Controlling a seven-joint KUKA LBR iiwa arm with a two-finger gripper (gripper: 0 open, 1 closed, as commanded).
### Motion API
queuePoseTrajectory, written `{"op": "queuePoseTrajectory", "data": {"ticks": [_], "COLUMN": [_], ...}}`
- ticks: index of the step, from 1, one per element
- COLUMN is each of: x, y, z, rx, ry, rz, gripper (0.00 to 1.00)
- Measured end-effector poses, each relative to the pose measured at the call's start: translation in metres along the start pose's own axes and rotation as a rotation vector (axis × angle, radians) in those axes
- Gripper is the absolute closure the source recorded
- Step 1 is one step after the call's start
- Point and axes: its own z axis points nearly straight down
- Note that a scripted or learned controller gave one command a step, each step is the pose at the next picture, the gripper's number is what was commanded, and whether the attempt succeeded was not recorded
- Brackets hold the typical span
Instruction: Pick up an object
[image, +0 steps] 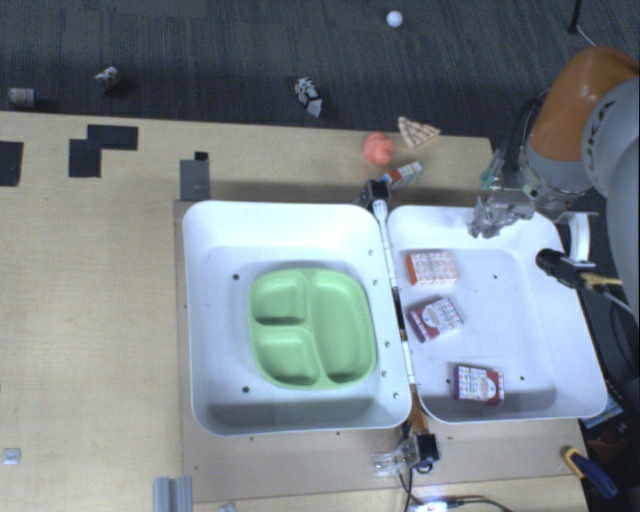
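Even, soft overhead light; slightly blurry throughout, perhaps low resolution.

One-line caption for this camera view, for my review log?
Gripper hovers over right bin's far edge; three small packets lie inside; green divided tray fills left bin.

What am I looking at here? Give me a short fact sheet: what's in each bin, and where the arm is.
left bin: one green tray with three compartments
right bin: three small packets, top, middle, bottom, lying apart
arm: over the right bin's far right corner
pincer: near the rim, away from the packets, holding nothing visible
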Motion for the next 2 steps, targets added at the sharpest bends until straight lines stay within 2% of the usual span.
{"op": "queuePoseTrajectory", "data": {"ticks": [1, 2], "x": [0.000, 0.039], "y": [0.000, -0.056], "z": [0.001, 0.072], "rx": [0.002, -0.010], "ry": [0.000, -0.001], "rz": [-0.001, 0.003], "gripper": [0.00, 0.00]}}
